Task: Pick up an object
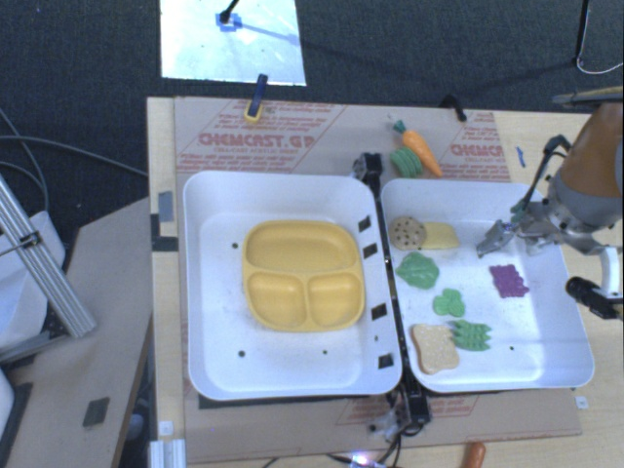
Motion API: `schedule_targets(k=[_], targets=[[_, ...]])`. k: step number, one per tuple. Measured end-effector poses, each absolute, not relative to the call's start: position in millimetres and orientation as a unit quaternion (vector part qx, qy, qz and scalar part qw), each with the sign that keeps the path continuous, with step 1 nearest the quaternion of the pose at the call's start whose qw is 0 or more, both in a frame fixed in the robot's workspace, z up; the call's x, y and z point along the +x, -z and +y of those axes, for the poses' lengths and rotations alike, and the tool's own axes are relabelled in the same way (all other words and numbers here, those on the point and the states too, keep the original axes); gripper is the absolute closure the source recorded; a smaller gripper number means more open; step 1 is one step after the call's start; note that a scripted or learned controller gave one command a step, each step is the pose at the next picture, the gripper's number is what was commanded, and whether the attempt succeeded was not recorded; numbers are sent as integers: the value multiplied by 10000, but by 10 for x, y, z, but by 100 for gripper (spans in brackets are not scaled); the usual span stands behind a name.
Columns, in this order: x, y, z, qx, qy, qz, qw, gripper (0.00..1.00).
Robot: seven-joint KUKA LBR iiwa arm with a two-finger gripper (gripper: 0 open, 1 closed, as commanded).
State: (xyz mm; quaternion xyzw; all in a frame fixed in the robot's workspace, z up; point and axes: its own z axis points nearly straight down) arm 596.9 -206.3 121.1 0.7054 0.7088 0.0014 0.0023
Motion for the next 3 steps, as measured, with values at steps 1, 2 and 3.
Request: schedule_targets(k=[1, 2, 3], targets=[[5894, -2178, -2068, 7056, -21, 7086, 42, 0], [5673, -2918, -2069, 7063, -18, 7079, 36, 0], [5655, -3571, -2067, 7054, -22, 7088, 46, 0]])
